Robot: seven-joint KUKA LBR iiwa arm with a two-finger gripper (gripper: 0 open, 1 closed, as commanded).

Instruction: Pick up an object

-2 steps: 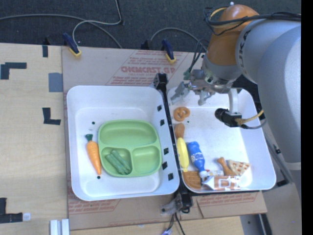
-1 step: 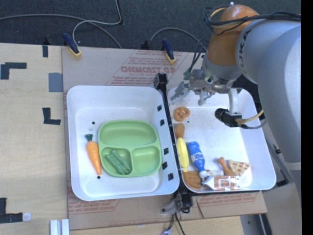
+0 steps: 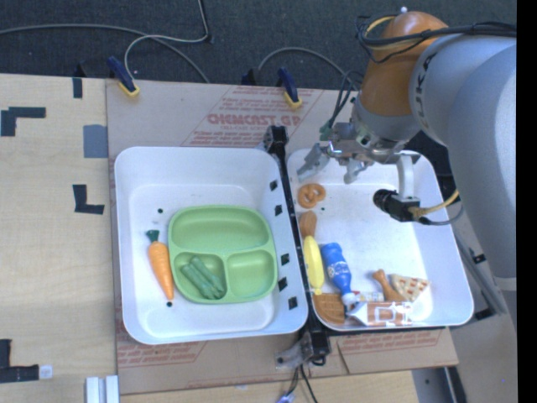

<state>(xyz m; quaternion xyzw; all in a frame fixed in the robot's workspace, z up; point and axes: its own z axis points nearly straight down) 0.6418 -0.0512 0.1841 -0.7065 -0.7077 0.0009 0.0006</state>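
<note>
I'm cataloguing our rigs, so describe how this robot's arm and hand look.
The arm is thick, rounded and smooth grey, with a glossy orange band above the wrist. Thin dark cables run over the orange part and down to the hand, a small silvery metal piece with two slim fingers. A black cylinder with a yellowish cable hangs beside it.

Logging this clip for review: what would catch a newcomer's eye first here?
Probably the grey arm with its orange band, reaching in over the right bin, its claw hanging above a small pretzel. Next, the bright green divided plate in the left bin, with a toy carrot beside it.
</note>
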